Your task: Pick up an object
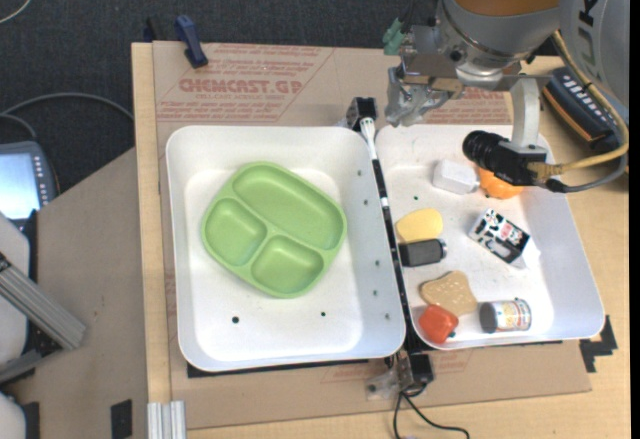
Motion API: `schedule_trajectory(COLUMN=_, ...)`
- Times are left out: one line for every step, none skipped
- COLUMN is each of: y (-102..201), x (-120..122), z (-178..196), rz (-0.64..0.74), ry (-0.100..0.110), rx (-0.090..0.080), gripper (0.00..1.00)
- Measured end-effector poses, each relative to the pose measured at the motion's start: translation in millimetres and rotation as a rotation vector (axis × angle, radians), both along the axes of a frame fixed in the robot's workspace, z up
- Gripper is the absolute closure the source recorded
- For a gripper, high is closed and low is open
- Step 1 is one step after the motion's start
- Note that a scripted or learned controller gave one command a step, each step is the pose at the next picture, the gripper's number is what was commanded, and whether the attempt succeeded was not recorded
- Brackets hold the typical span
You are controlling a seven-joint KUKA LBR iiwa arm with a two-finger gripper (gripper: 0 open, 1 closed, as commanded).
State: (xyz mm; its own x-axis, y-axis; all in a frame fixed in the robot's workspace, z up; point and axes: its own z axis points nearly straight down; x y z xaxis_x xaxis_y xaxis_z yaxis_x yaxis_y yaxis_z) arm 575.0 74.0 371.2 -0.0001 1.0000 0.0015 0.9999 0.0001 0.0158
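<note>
My gripper hangs over the back left corner of the right bin, its fingers slightly apart with nothing between them. In that bin, in front of the gripper, lie a white block, an orange object partly hidden by the robot's own hardware, a yellow lump, a small black block, a black-and-white box, a tan flat piece, a red object and a small jar on its side.
A green divided plate lies in the left bin. A ridge runs between the two bins. A blue clamp sits on the cardboard at the back left.
</note>
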Motion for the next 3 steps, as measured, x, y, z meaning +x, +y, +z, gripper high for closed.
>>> schedule_trajectory(y=60.2, x=-6.7, z=-182.3, rz=0.004, ry=0.025, rx=-0.001, gripper=1.00)
schedule_trajectory(y=75.4, x=-46.4, z=56.4, rz=0.004, ry=-0.002, rx=0.005, gripper=1.00)
schedule_trajectory(y=44.0, x=-25.5, z=-64.9, rz=-0.004, ry=0.022, rx=-0.003, gripper=1.00)
